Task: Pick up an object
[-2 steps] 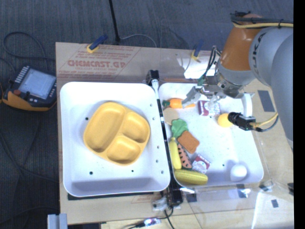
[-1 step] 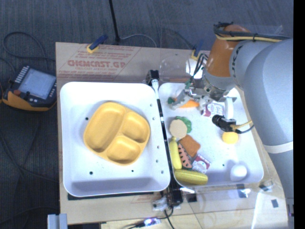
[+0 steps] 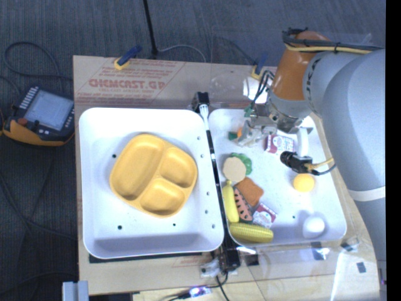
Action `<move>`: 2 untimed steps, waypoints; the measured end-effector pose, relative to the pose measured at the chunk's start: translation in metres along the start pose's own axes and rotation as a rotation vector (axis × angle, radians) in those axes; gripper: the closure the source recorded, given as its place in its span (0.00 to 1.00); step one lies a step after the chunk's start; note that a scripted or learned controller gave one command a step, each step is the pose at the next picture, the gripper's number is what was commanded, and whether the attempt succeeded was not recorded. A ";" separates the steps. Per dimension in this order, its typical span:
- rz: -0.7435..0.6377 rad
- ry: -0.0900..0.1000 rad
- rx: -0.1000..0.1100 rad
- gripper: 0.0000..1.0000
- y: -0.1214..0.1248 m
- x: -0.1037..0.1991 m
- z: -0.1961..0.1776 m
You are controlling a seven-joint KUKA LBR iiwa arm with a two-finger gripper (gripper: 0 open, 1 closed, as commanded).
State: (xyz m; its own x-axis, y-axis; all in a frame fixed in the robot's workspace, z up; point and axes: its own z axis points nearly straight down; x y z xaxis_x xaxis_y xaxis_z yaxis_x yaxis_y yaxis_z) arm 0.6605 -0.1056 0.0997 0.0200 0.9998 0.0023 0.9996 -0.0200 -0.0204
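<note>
From my console I count two white bins: the left bin (image 3: 94, 168) holds one yellow divided tray (image 3: 153, 173), and the right bin (image 3: 329, 187) holds the clutter. The pincer (image 3: 259, 127) is low in the far end of the right bin; I cannot tell how it is set (the wrist hides it), and I see nothing clearly gripped.

Just left of the pincer lies one small orange-and-green piece (image 3: 236, 133). Just right of it sits one red-and-white packet (image 3: 274, 144). Nearer me from the pincer I count one tan disc on a green leaf (image 3: 235, 167), one orange-brown wedge (image 3: 250, 192), one banana (image 3: 230, 204), one corn cob (image 3: 252, 232) against the near wall, and one small red wrapper (image 3: 263, 215). To the pincer's right and nearer me lie one yellow ball (image 3: 304, 182) and one pale white round piece (image 3: 313, 224), well apart from it.

One handheld pendant (image 3: 39, 116) rests on the floor, far left of the pincer.
</note>
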 end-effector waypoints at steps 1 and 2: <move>0.000 -0.001 -0.007 0.00 0.001 0.000 -0.001; 0.000 0.000 0.001 1.00 0.000 0.000 -0.009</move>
State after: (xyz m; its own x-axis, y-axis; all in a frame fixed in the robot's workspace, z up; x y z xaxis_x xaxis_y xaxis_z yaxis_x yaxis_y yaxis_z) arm 0.6609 -0.1056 0.1083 0.0200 0.9998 0.0024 0.9996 -0.0199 -0.0212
